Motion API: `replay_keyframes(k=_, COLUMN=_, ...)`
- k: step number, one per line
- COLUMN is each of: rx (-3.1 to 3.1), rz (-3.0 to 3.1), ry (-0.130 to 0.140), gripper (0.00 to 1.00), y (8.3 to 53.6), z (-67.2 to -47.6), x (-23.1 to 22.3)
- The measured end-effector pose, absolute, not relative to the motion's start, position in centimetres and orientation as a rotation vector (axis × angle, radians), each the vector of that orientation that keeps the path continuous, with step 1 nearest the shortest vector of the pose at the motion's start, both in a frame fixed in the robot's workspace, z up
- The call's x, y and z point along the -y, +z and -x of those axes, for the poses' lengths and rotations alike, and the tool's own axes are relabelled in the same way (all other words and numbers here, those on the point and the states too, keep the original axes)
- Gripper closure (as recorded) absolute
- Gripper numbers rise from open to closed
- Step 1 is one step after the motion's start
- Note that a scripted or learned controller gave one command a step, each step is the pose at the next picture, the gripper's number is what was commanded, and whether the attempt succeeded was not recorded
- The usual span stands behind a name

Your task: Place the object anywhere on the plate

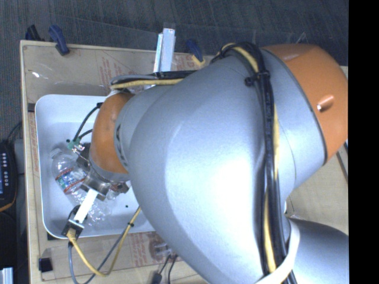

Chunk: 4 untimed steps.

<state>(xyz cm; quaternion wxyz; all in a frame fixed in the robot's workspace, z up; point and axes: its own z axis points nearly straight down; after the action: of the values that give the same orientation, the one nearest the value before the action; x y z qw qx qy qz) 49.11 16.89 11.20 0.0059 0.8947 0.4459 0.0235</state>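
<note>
the grey arm (237, 176) fills most of the camera view, reaching down into the left white bin (44, 158); its end effector (89, 188) sits low in that bin, right at a clear plastic bottle (65, 173) that lies on its side near the bin's left wall; whether the end effector is apart, together or clamped on the bottle, i cannot tell, since the wrist and its white bracket (83, 209) cover the contact; a yellow cable (112, 253) loops out over the bin's near edge onto the desk (77, 64); the step in hand looks like the pick; to do it well, the grip should cross the bottle's round body squarely, as clear thin plastic is likely to slip or squash; lift slowly and straight up, clear of the bin wall, and confirm the bottle rises with it before carrying it off to the plate; keep the cable from snagging the rim.
</note>
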Motion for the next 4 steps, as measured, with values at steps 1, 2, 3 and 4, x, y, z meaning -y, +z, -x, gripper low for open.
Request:
replay_keyframes(k=1, rx=-1.13, rz=-2.933, ry=-0.005, gripper=0.0, y=15.9, z=-47.6, x=-12.4)
replay_keyframes(k=2, rx=-0.878, rz=-3.02, ry=-0.011, gripper=0.0, y=9.0, z=-47.5, x=-15.2)
replay_keyframes(k=3, rx=-0.888, rz=-3.019, ry=-0.017, gripper=1.0, y=9.9, z=-47.4, x=-15.3)
replay_keyframes(k=4, rx=-1.259, rz=-2.881, ry=-0.002, gripper=1.0, y=15.3, z=-47.6, x=-17.8)
